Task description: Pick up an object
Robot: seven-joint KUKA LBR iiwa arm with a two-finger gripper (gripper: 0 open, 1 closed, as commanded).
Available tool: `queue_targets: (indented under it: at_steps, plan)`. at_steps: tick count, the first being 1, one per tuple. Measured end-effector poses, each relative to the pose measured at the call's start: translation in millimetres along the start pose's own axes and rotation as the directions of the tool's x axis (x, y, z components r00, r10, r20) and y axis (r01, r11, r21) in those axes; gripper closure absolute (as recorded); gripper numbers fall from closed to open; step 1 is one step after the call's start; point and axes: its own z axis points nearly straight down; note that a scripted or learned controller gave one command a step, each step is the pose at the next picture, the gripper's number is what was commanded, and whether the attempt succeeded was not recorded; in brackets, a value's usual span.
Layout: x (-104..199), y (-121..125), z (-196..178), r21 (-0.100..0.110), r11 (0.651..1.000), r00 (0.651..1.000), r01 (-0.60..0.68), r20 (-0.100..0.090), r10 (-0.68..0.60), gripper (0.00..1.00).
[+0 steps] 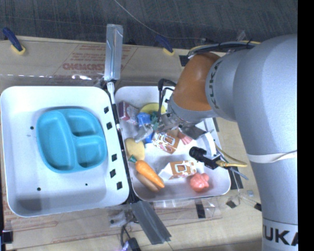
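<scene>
The arm bent down from the frame's right, its gripper low over the right bin's clutter; grip unreadable.

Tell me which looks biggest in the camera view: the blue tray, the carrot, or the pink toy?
Largest to smallest, as they look:
1. blue tray, by far the biggest
2. carrot
3. pink toy, a little smaller than the carrot
</scene>
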Motion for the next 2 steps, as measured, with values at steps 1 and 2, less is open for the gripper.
queue_targets:
  at_steps: [1,2]
  plan:
    - [-0.2,0.9,-10.5,0.0,1.0,1.0,0.005,0.001,-0.005,1.0]
    - [76.1,50.2,-126.7,-0.003,0.996,0.996,-0.087,-0.002,0.087,1.0]
